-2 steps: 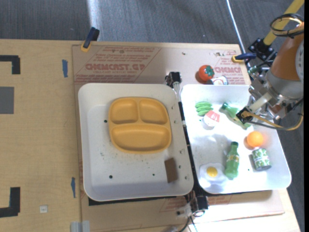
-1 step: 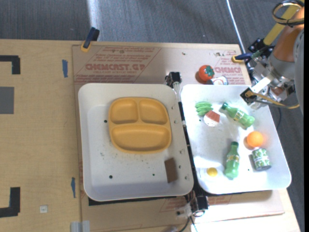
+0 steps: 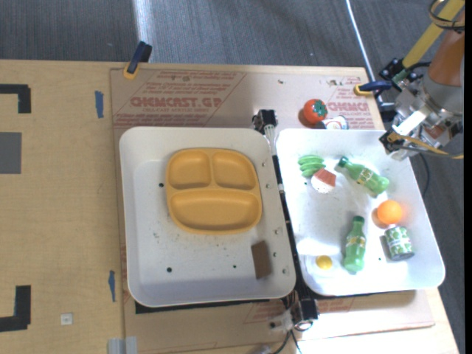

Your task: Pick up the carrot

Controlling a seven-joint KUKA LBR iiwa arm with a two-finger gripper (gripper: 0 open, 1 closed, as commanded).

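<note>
Camera view
Gripper (image 3: 398,140): at the right bin's (image 3: 431,271) upper right corner; finger state cannot be told.
Carrot: cannot tell which item it is.
Orange ball (image 3: 389,212): below the gripper, in the right bin.
Tray (image 3: 214,190): far left, in the left bin (image 3: 140,271).

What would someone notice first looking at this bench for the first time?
Probably the yellow divided plate, sitting in the middle of the left bin. Next, the clutter of small toys in the right bin: two green bottles and an orange ball. The arm's gripper hovers at that bin's far right corner.
</note>
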